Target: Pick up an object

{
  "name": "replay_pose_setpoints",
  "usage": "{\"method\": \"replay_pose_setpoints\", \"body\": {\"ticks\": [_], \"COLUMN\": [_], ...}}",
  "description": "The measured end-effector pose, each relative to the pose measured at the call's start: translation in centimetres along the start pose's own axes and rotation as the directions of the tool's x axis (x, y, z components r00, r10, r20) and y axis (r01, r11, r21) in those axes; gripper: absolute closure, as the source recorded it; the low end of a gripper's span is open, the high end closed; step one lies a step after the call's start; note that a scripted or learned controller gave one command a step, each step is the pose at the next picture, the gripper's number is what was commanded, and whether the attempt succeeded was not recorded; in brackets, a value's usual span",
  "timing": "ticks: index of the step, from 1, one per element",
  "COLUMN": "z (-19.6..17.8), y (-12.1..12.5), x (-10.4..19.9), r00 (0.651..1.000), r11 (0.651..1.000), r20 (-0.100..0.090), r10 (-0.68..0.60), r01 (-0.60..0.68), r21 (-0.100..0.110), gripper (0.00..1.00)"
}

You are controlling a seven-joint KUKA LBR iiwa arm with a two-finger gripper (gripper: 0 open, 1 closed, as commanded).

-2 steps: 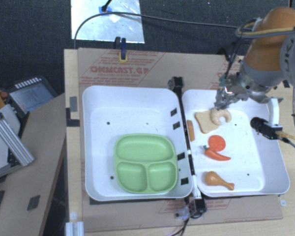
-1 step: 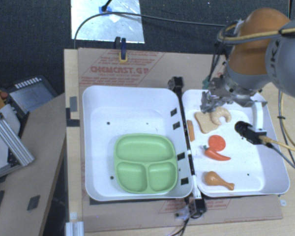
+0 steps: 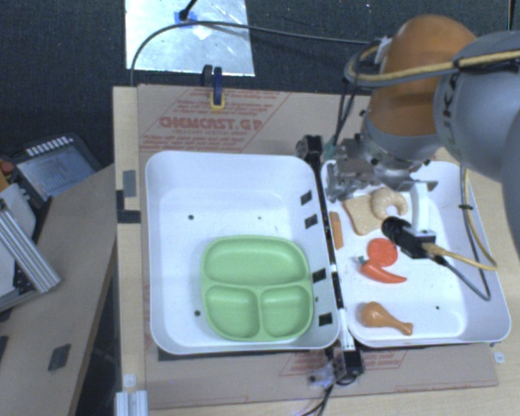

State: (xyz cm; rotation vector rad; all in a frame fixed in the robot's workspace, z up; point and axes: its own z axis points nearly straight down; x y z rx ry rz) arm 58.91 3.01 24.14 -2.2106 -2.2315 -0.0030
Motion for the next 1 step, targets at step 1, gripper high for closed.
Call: {"method": "replay_pose_setpoints", "body": {"ticks": [1], "z": [1.35], "y": [-1.68], "x": [5.50], "r00": [1.000], "r11": [1.000], "r20": [-0.001], "r10": [0.000], "r01": [0.000], "r21": [0.001], "gripper": [1.00]}}
